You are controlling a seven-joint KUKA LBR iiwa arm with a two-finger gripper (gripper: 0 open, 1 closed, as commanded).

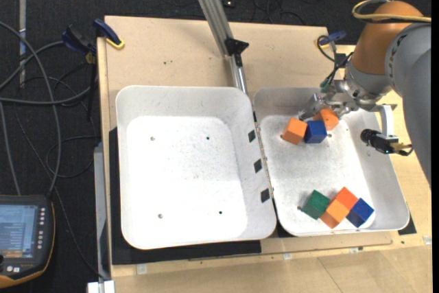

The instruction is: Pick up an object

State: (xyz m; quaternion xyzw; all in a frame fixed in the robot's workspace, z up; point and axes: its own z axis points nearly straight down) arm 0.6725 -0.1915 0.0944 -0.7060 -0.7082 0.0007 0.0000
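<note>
Arm [394, 51] reaches in over the right bin's [384, 168] far right corner. Left bin [137, 113] alongside. Gripper [329, 105] hangs low at the far edge, just above a cluster of orange block [295, 130], blue block [315, 132] and second orange block [330, 119]; grip state: cannot tell. Near edge: green block [316, 204], orange block [339, 208], blue block [360, 212], touching in a row.

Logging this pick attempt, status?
Gripper low over right bin's far cluster: orange block, blue block, another orange. No hold visible. Blocks packed tight.
</note>
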